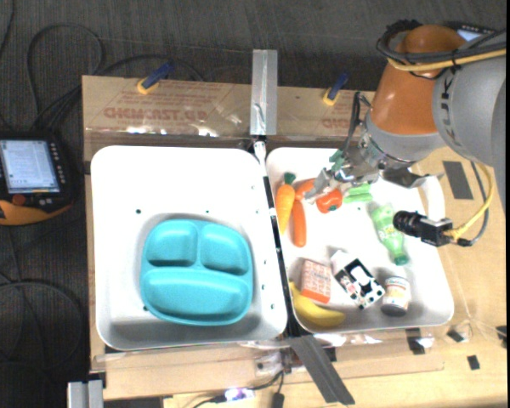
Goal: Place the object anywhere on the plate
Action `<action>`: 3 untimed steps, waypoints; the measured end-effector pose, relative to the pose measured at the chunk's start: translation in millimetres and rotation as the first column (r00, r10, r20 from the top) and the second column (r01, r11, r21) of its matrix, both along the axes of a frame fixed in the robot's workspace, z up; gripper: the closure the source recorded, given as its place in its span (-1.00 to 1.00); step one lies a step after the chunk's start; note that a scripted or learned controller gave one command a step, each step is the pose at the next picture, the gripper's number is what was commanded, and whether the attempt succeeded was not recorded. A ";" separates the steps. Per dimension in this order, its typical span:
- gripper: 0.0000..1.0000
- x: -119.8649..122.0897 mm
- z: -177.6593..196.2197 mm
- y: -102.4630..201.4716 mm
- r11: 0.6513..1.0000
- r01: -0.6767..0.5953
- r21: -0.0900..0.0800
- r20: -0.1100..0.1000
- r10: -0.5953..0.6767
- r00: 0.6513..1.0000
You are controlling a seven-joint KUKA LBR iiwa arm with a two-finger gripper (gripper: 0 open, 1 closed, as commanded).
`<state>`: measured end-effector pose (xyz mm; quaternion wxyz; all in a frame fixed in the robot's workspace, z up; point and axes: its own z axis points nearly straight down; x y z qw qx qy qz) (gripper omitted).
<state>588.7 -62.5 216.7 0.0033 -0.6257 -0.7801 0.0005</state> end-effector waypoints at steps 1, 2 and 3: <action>1.00 -23.9 -35.7 100.8 0.998 0.057 -0.004 -0.003 -0.057 0.998; 1.00 -49.9 -36.5 159.8 0.997 -0.077 -0.005 -0.003 0.077 0.997; -1.00 -49.9 -36.6 159.8 0.997 -0.077 -0.004 -0.003 0.077 0.997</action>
